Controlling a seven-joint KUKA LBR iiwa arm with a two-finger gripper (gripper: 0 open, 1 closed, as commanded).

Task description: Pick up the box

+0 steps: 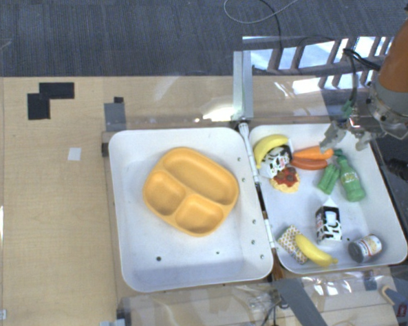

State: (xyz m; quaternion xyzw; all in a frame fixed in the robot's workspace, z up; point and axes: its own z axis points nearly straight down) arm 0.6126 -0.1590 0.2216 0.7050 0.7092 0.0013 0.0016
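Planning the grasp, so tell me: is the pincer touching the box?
Apart. The camera view shows the pincer at the right bin's far edge, with bare bin floor between it and the cow-patterned box.

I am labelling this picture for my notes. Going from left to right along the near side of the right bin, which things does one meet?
Patterned cracker-like square → banana → black-and-white cow-print box → tin can lying on its side, all in the right bin.
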